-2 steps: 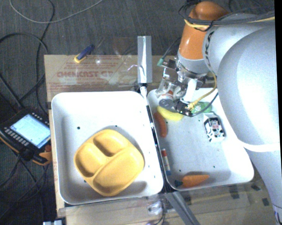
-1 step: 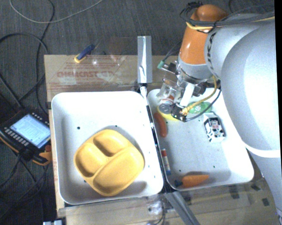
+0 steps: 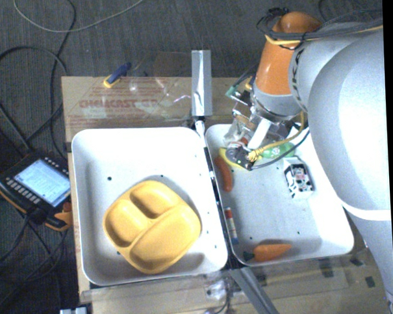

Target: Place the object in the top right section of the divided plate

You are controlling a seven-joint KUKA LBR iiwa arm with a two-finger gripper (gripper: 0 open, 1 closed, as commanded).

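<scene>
While the tool [image 3: 238, 151] hovers, grip state unclear, orange carrot [image 3: 272, 251] lies lengthwise left-right, yellow divided plate [image 3: 153, 225] in left bin [image 3: 92, 151]

The yellow divided plastic plate [image 3: 152, 224] sits in the left shallow white bin [image 3: 92, 151]. The gripper [image 3: 238, 151] hangs over the right bin [image 3: 330, 238], near 2 orange carrot-shaped pieces [image 3: 272, 251] [image 3: 224, 173].
</scene>
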